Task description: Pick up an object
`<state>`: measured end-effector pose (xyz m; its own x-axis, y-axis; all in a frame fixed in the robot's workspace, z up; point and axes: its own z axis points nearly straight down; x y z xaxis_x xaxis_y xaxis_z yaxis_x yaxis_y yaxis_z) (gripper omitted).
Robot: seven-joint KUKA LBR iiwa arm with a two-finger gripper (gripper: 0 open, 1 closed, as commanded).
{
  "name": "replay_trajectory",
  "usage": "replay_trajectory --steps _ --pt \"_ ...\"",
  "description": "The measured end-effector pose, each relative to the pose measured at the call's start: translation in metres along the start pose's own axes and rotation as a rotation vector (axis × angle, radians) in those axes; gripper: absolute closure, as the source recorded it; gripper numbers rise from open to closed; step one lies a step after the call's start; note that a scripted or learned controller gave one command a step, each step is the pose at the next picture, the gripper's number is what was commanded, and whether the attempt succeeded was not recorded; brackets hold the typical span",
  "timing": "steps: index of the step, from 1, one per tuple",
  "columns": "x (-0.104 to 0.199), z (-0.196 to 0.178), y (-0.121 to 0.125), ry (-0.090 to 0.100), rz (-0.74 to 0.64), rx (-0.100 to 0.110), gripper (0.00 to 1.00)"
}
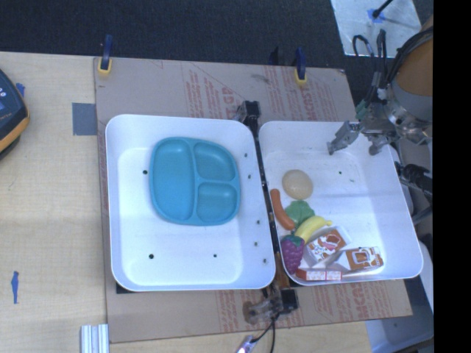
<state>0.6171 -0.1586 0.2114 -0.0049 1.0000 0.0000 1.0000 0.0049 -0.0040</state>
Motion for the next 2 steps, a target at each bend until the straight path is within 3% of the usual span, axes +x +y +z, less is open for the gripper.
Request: replay_trajectory --steps 1,2 --pt "0.055 0.068 -0.082 0.0 0.001 0.002 0.0" --pt "0.05 0.121 -0.077 -0.001 0.001 0.001 0.0"
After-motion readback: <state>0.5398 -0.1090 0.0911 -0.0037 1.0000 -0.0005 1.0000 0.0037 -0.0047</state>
